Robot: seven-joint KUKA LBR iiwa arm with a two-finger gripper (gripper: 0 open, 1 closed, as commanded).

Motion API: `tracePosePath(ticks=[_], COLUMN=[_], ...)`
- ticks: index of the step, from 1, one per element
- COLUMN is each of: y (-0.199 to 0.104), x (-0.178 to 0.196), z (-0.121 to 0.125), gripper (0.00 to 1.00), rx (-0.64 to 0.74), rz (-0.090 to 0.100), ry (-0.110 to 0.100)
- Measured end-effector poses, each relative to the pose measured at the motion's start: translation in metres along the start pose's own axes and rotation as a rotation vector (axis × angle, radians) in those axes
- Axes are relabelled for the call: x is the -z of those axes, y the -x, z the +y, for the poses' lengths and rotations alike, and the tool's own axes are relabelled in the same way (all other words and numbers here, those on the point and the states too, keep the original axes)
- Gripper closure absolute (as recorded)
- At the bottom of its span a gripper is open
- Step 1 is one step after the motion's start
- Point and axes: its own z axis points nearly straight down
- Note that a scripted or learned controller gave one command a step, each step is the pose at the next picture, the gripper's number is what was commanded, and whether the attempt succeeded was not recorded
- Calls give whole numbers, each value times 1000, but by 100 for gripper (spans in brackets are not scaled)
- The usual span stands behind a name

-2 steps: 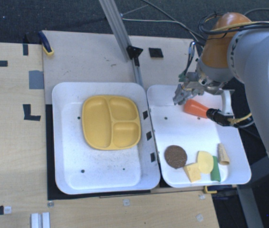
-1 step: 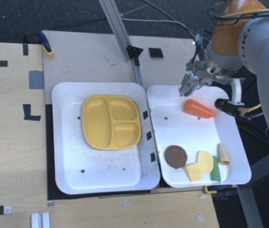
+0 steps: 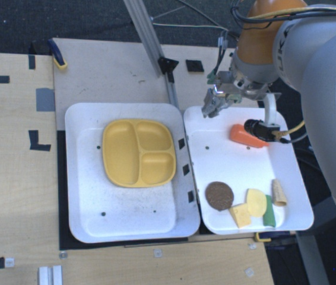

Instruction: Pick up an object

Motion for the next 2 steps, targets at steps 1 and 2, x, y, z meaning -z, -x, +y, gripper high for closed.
tracePosePath(ticks=[1, 2], y=[-61, -121], x=[1, 9], z=[-8, -8], gripper=[100, 100], rx=[0, 0], rz=[0, 0], ry=[-1, -1])
